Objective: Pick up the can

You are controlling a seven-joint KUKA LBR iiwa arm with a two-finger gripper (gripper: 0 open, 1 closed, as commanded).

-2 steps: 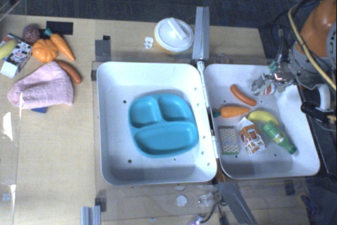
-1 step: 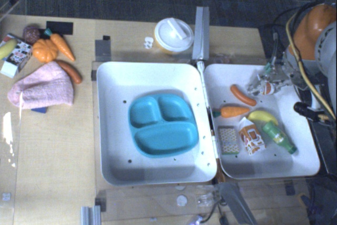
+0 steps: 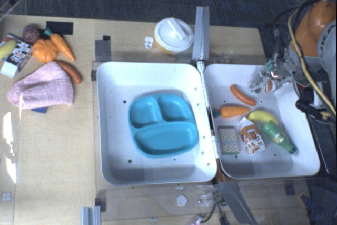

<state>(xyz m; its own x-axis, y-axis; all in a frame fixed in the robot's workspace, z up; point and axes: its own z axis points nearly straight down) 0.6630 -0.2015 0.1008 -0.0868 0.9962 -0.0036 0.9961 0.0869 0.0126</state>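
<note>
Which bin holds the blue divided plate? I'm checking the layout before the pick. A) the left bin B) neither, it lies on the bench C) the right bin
A: the blue divided plate lies in the middle of the left bin, while the right bin holds the food items.

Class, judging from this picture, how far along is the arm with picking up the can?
Done: the end effector is at the right bin's far corner. In hand: it sits over a small reddish object, possibly the can, but a grasp cannot be confirmed. Left: a clear lift out of the bin.
</note>
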